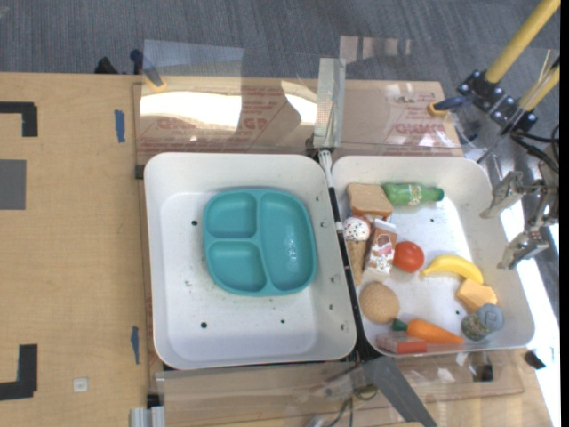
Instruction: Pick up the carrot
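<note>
While the carrot (433,332) lies at the right bin's (494,185) near wall, wedged between cookie (381,302) and grey lump (481,322), any grab risks clipping those neighbours, and the gripper's state I cannot tell.

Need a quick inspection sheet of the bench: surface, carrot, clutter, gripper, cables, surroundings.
Surface: two white bins; left bin bears a teal divided plate.
Job's things: carrot lies at the right bin's front edge, untouched.
Clutter: banana, tomato, green bottle, bread, cookie, cheese.
Gripper: gripper beside the right bin's right rim, fingers unclear.
Cables: dark cables near the arm.
Surroundings: cardboard, grey carpet.
</note>
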